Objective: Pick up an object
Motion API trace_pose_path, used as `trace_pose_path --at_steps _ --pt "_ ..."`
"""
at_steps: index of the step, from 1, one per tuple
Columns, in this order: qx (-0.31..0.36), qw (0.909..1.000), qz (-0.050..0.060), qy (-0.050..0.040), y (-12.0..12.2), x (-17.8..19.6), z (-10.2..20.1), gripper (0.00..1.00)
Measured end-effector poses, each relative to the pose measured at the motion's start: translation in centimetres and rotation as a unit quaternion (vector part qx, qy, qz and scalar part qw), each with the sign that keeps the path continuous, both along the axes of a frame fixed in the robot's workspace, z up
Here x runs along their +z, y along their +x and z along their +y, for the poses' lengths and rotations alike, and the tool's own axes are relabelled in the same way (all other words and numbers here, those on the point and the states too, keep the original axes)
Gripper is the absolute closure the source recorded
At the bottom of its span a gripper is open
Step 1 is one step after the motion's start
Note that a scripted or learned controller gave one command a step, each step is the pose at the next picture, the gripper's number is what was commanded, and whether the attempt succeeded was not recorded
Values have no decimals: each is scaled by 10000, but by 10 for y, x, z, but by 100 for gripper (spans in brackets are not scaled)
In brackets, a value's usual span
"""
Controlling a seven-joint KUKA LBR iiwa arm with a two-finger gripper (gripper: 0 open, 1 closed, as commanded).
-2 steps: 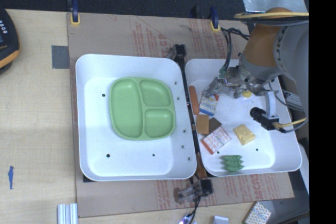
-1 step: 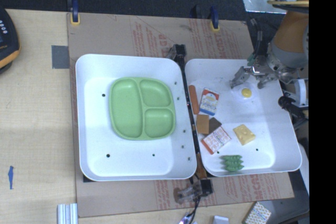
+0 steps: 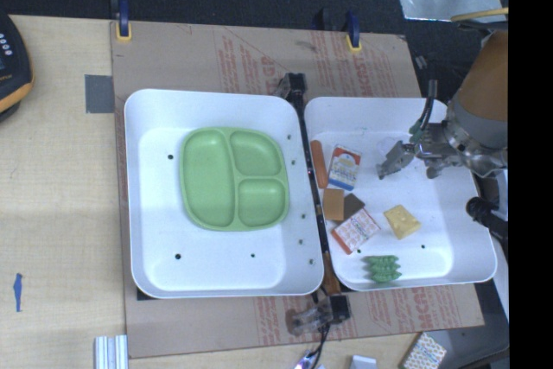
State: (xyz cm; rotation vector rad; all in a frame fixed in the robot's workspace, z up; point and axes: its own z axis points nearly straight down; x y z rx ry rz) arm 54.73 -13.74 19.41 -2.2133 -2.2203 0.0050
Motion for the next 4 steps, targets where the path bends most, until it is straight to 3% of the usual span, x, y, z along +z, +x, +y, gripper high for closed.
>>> trace_pose_path --at_steps 1,2,3,4 --pt "1 10000 -23 2 -73 -105 28 0" --pt "13 10000 -63 -36 -69 -88 22 100" --pt "15 10000 -42 -6 -65 -93 8 100" --pt "28 10000 -29 -11 -54 -70 32 100"
